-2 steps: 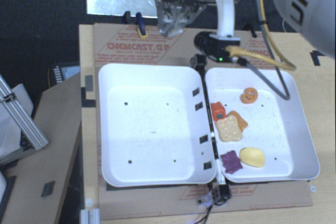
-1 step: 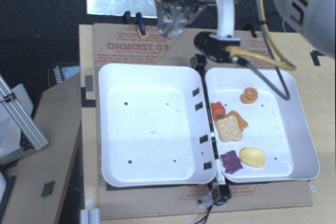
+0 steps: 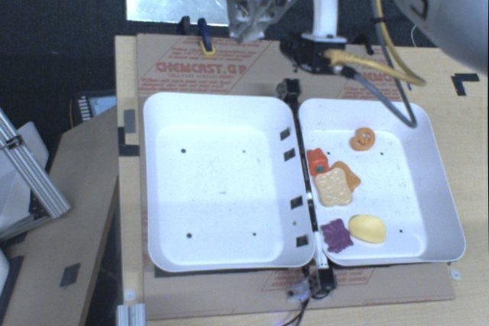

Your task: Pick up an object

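The right bin (image 3: pixel 428 164) holds several small items: an orange pretzel-shaped piece (image 3: pixel 364 138), a red piece (image 3: pixel 317 161), a tan cracker-like square (image 3: pixel 334 188) lying over an orange slice (image 3: pixel 350 175), a purple piece (image 3: pixel 335 235) and a yellow lemon-like lump (image 3: pixel 367 228). My gripper (image 3: pixel 250 20) hangs high at the top of the view, above the bench's far edge and behind the left bin (image 3: pixel 214 179), well apart from all the items. Nothing shows between its fingers.
Both white bins sit side by side on a cardboard sheet (image 3: pixel 199 66), joined by black clips along the divider (image 3: pixel 299 164). A yellow cable (image 3: pixel 382 69) and a grey hose run over the right bin's far rim. A metal frame (image 3: pixel 30 172) stands at the left.
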